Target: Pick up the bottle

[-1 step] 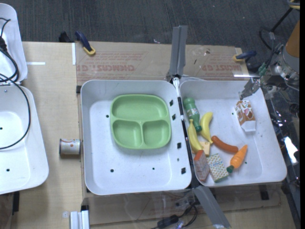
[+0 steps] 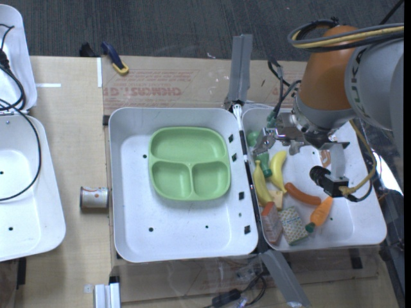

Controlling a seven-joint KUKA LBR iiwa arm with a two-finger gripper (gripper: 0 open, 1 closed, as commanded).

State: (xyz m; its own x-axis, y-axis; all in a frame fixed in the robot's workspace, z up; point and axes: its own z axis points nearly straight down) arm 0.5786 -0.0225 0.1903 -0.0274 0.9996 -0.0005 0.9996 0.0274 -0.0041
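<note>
My gripper (image 2: 266, 140) hangs over the right bin (image 2: 359, 233), above the bananas (image 2: 268, 172); can't tell its state. I'd pinpoint the bottle before dropping into that clutter.

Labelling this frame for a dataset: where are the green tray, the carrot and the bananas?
green tray (image 2: 190, 165): camera view, centre divider.
carrot (image 2: 322, 212): camera view, orange body.
bananas (image 2: 278, 167): camera view, upper banana's middle.

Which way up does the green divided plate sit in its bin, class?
Right way up. The green divided plate lies flat in the left bin, its three hollow compartments facing the camera.
</note>
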